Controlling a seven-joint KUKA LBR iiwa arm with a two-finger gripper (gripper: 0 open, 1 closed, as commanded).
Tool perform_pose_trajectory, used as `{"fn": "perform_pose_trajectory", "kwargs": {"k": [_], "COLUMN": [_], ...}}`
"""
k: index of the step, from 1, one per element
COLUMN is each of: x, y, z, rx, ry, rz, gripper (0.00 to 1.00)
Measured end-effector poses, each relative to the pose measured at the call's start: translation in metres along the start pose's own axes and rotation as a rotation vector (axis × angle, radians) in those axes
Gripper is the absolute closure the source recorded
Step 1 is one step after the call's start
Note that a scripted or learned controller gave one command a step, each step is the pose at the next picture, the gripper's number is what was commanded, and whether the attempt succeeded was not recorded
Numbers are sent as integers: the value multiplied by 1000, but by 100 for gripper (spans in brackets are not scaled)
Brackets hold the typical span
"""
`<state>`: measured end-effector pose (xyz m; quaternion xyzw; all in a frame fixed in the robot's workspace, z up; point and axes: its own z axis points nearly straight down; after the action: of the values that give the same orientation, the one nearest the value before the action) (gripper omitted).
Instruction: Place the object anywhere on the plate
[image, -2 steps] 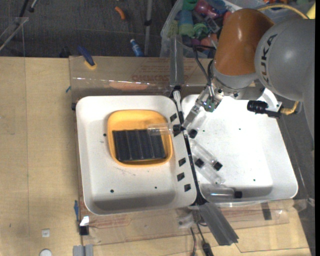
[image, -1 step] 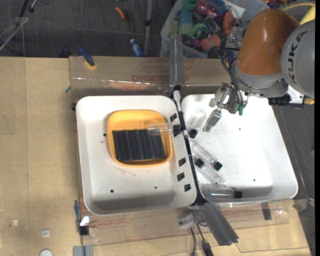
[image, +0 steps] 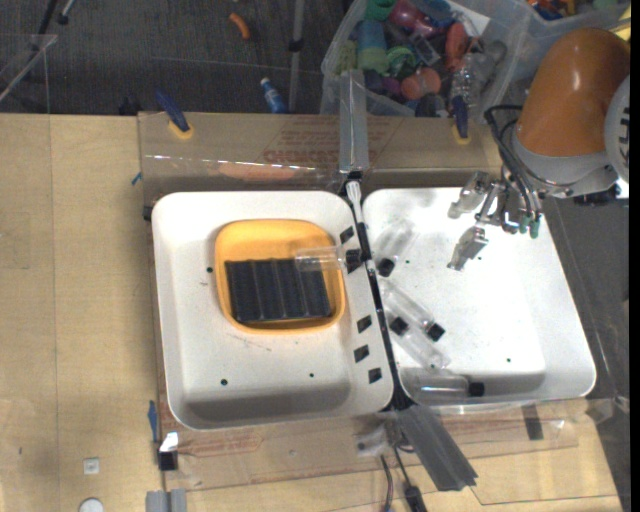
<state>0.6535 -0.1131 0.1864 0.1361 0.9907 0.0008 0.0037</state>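
Clear tube rests on the plate's rim, at risk of rolling off

A transparent tube (image: 320, 260) is seen lying across the right rim of the orange plate (image: 240, 240) in the left bin (image: 180, 300), one end over the dark ribbed insert (image: 278, 290), the other over the rim. Being round and only partly supported, it is judged likely to roll or slip off if nudged. The gripper (image: 470, 240) hangs well apart over the right bin (image: 540, 300), fingers spread with nothing between them. Other clear items (image: 415, 328) in that bin could be mistaken for the target.
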Motion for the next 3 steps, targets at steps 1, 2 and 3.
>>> {"fn": "perform_pose_trajectory", "kwargs": {"k": [1, 2, 3], "x": [-16, -41, -44], "y": [-57, -90, -100], "z": [3, -53, -12], "rx": [0, 0, -3], "ry": [-3, -3, 2], "rz": [-308, -422, -787], "gripper": [0, 0, 0]}}
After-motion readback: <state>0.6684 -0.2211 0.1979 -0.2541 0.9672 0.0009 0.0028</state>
